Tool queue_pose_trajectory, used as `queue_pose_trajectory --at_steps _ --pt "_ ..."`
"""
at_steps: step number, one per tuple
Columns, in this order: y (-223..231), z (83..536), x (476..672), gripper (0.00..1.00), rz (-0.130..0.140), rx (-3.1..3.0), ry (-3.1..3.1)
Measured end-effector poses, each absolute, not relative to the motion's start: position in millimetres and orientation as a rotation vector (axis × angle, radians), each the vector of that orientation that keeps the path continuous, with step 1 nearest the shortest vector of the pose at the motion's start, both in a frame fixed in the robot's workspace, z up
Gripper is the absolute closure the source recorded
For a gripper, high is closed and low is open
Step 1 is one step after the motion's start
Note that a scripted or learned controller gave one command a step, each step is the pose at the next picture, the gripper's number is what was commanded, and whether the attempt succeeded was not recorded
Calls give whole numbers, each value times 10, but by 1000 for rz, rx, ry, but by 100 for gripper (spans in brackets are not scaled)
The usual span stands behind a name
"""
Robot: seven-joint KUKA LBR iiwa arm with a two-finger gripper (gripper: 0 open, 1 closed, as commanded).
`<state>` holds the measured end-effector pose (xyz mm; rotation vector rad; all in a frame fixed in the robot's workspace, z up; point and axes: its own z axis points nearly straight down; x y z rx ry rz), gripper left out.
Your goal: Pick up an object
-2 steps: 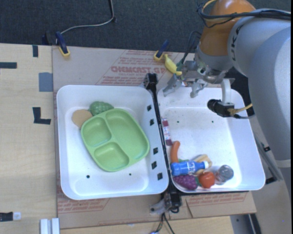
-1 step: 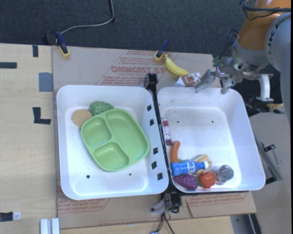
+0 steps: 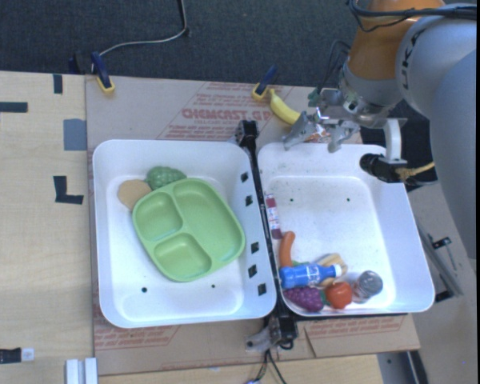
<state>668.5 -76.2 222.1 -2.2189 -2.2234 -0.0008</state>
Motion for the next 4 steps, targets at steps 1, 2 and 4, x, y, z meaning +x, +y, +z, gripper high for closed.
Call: queue_pose_trajectory --at_steps 1,2,4 --pt "-152 1835 6678 0 2 -2218 -2222" --pt "-1019 1947 6680 0 3 -2222 -2222" --pt "-1681 1398 6672 0 6 -2223 -2220"
